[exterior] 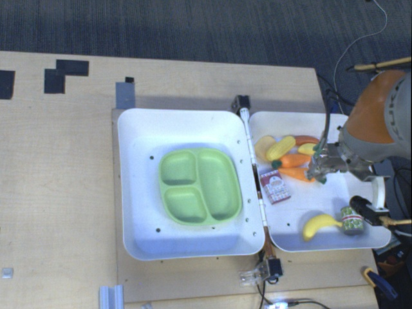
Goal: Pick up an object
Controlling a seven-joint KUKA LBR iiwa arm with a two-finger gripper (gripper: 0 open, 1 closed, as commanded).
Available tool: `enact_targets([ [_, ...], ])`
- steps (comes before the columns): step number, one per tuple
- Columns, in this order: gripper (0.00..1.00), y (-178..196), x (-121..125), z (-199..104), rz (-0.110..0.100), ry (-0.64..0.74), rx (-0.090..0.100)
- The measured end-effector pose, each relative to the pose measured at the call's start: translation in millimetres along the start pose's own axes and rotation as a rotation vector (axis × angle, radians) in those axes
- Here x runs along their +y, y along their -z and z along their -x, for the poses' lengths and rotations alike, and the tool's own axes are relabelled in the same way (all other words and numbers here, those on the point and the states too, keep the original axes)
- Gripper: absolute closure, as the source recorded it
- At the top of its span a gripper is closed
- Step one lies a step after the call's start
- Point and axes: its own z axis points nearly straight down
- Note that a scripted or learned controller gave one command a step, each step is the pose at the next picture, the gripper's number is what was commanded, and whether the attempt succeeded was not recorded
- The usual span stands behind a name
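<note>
An orange carrot-shaped toy is seen lying near the middle of the right bin, and the tool is placed right at its right end, low over the bin floor. Whether the tool is open or closed cannot be told, and no object is seen in its grasp. The grey arm with its orange band is seen reaching in over the bin's right edge.

Just beyond the tool, toward the bin's far edge, a cluster of yellow and orange toy foods is gathered, touching the carrot-shaped toy. A small red-and-white packet is laid beside the bin's left wall. Near the bin's front edge a yellow banana is found, with a small green-labelled can just beside it, toward the front right corner.

In the left bin a green divided plate is set at the centre. Both bins are carried on the light wooden worktop, side by side and touching.
</note>
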Motion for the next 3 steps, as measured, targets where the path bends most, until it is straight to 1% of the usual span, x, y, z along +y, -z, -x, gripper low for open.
enact_targets([
  [1,1.00,22.5,59.2,45.2,0.000,0.001,0.000],
  [2,1.00,43.6,103.2,68.8,0.001,0.003,0.000],
  [3,0.00,43.1,103.0,68.7,0.000,0.002,0.000],
])
